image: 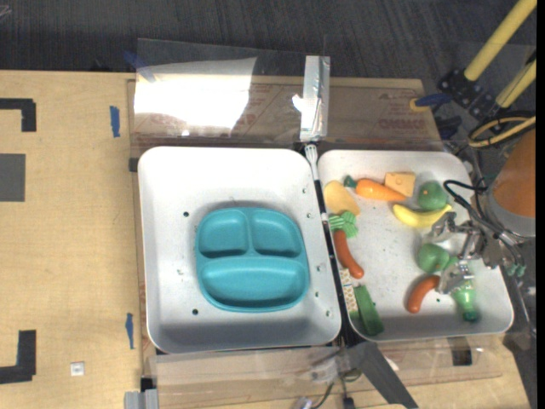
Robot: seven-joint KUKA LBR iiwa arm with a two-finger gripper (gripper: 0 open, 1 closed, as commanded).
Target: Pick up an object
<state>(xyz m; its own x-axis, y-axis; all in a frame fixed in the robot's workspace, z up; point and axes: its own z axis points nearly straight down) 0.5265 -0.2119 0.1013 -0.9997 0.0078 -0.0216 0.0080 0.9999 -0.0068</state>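
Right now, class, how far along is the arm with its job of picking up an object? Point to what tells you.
Done: the arm has reached into the right bin, with its gripper low among the toys near the orange sausage-like piece and a green piece. In hand: nothing is visibly lifted. Left: close on one toy and raise it. The teal plate sits in the left bin.

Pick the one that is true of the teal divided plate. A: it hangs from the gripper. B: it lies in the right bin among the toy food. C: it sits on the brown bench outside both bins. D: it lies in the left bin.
D: the teal divided plate rests flat on the floor of the left bin, while the toy food lies in the right bin.
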